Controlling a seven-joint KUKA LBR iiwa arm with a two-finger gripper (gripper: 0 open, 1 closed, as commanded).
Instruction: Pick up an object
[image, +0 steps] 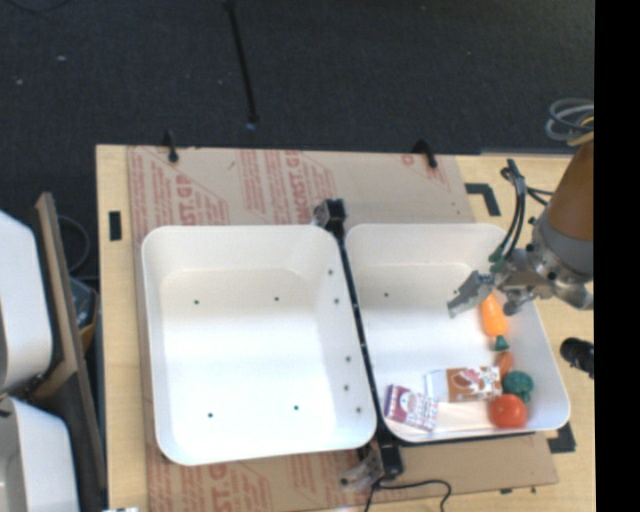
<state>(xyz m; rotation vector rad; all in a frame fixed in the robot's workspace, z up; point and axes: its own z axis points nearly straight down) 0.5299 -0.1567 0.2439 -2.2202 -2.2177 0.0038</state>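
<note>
Nearest the lens, along the front wall of the right bin, lies a purple-and-white packet, tilted, with a brown-and-white carton just beside it to the right. Right of these, in the bin's front right corner, sits a red round object, touching or nearly touching a teal object just behind it. A small orange-red piece lies a little further back along the same wall.

An orange object rests on the bin floor near the right wall, well behind the corner cluster. The end effector hangs just above and beside it, fingers spread; one grey finger points left over bare bin floor, apart from the orange object. Nothing sits between the fingers. Whether the other finger touches the orange object cannot be told.

The arm, grey with an orange band, enters from the right, with dark cables running along its upper side.

The left bin adjoins the right bin; a black clamp sits at the rear where their walls meet. Both bins stand on a cardboard sheet covering the surface.
</note>
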